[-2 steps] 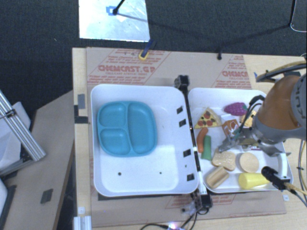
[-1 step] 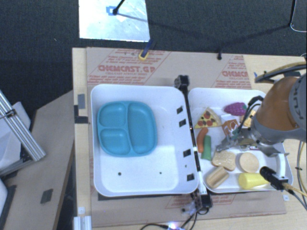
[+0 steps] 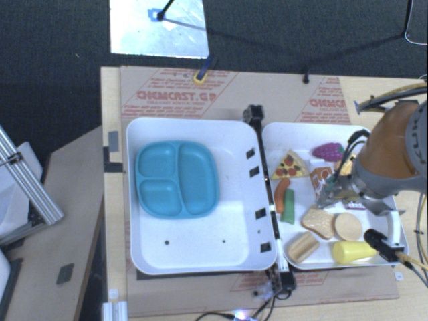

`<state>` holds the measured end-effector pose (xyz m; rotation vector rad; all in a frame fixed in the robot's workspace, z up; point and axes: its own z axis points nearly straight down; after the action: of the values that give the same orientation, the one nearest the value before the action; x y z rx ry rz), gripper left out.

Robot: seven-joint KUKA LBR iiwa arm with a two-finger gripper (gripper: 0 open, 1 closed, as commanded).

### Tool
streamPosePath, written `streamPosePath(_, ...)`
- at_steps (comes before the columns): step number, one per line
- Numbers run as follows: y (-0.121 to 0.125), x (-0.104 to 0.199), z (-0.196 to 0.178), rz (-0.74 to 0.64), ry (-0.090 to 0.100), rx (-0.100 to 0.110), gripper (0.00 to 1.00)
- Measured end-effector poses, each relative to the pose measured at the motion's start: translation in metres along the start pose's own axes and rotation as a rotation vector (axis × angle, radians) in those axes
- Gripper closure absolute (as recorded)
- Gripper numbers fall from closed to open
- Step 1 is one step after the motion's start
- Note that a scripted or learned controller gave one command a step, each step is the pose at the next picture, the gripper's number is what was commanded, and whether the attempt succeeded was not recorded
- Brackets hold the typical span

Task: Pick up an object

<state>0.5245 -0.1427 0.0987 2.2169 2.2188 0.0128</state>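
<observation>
The claw (image 3: 332,194) sat low over the toy food in the right bin (image 3: 304,263); we couldn't tell its finger state. We judged it was mid-reach near the bread slice (image 3: 319,223).

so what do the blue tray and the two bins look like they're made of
Blue tray: likely moulded plastic, matte to satin, given its uniform colour and soft rounded compartment ridges.
Left bin and right bin: apparently thin white plastic, smooth and slightly glossy, with rounded corners.

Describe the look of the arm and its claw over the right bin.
The arm is bulky and rounded: an orange band sits above a grey wrist section. Thin cables loop beside it. The claw is a small, dark metallic piece, too blurred for detail.
</observation>
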Motion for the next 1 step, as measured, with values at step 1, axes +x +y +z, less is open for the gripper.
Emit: streamPosePath(1,0.0013,0.0018,-0.0431,-0.004,-0.004,0.004,1.0)
